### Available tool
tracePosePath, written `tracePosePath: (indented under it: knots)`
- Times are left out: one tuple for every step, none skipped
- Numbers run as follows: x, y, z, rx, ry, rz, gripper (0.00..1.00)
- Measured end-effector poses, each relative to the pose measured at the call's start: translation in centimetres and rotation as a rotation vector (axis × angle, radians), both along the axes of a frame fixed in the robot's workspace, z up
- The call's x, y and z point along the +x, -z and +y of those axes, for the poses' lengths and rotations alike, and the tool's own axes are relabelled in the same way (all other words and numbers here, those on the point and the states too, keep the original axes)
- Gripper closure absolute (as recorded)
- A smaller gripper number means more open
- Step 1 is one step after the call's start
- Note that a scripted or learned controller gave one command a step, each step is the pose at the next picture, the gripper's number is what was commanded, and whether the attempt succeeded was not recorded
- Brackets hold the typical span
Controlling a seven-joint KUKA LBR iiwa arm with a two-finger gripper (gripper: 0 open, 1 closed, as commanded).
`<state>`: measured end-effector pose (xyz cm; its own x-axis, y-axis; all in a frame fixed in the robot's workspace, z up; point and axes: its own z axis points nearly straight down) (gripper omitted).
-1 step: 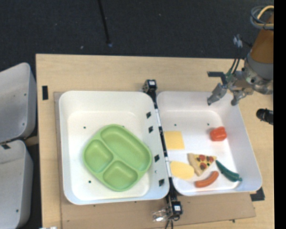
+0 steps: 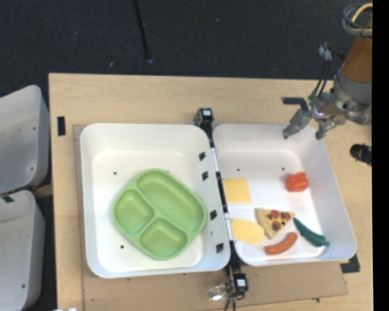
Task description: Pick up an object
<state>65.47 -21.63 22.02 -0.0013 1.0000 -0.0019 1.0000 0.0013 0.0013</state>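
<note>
Nearest the camera, along the front wall of the right bin (image 2: 337,206), lie a red sausage (image 2: 281,243), a green pepper (image 2: 310,232), a pizza slice (image 2: 273,219) and a pale yellow piece (image 2: 247,230). Toward the back of that bin from them sit a yellow cheese square (image 2: 236,190) and a red block (image 2: 297,182). The left bin (image 2: 91,173) carries a green divided plate (image 2: 159,214). Above the right bin's back right corner hang the jaws (image 2: 308,124), spread apart with nothing between them. Of the bin's things, the red block looks the closest candidate: it lies toward the front of the bin from the jaws, a little inward, apart from its neighbours. Being compact, it shows no clear long axis, so mostly a forward reach and descent seem needed.
</note>
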Motion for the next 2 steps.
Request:
tracePosePath:
  knots:
    - [0.3, 4.4, 0.5, 0.0, -0.003, 0.003, 0.0]
    - [0.3, 10.7, 0.5, 0.0, -0.005, 0.004, 0.0]
